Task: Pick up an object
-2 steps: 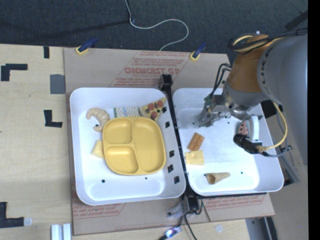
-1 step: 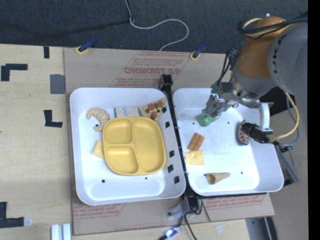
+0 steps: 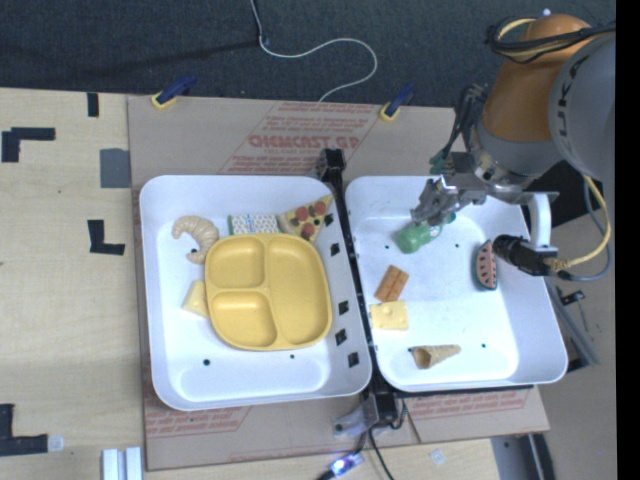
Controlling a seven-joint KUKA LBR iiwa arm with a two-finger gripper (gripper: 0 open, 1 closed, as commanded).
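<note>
The bench (image 3: 60,268) is pale wood-toned, carrying a brown cardboard sheet (image 3: 290,133) with red printing, and on that sheet two shallow white bins side by side with rounded corners; dark carpet lies beyond, crossed by one thin white cable (image 3: 320,53). The left bin (image 3: 170,368) contains one yellow plastic plate (image 3: 268,290), smooth and divided into three compartments, with four food-shaped items around its rim: one tan curved croissant shape (image 3: 196,231), one pale patterned rectangular piece (image 3: 252,224), one pizza-slice shape (image 3: 308,216) and one yellow wedge (image 3: 194,296) partly under the plate. The right bin (image 3: 520,358) contains five items, well apart from one another: one green rounded object (image 3: 413,237), one brown waffle-textured rectangle (image 3: 391,283), one pale yellow square block (image 3: 390,316), one tan cone shape (image 3: 434,354) lying on its side, and one watermelon-slice shape (image 3: 486,265) near the far right wall. The grey arm (image 3: 545,78), with its orange band, reaches in from the right. The hand (image 3: 434,208) sits directly over the green rounded object, touching or just above its upper end; whether its fingers are apart or together cannot be told at this resolution.
</note>
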